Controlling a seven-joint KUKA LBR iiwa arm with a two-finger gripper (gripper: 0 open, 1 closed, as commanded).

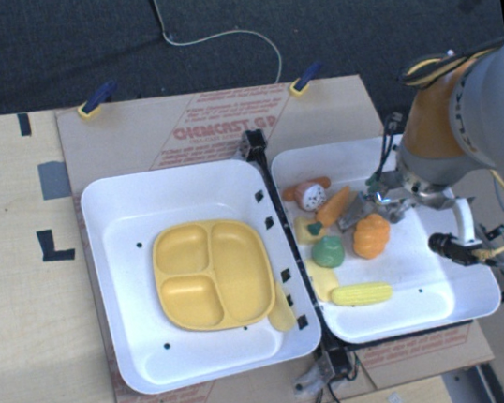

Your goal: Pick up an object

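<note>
In the right bin point(467, 299), toward its left wall, a small heap of toy food is gathered: an orange round fruit point(371, 237), a green round piece point(328, 252), a carrot-like orange piece point(334, 208), a small pale figure with a reddish top point(310, 194) and a yellow corn cob point(361, 295) lying flat near the front edge. A further yellow piece point(319, 280) is seen against the divider between the bins. The things are crowded together, some touching, so that any one of them is hemmed in by its neighbours; only the corn cob lies somewhat apart.

The left bin point(119, 293) is occupied by a yellow compartment plate point(213, 274), laid flat near the middle.

The arm point(453, 121) is reached in from the right, its orange band above the wrist, and the pincer point(379, 196) is lowered to the right edge of the heap, just beside the orange round fruit and the carrot-like piece. Whether it is spread or closed cannot be told, since it is seen small and dark against the clutter, and nothing can be made out as gripped. It is judged that the approach is being made from the open side of the heap, where room is left for the descent. No object is judged to be lifted yet. Both bins are carried by a cardboard sheet point(212, 126) clipped onto the tabletop point(22, 308).
</note>
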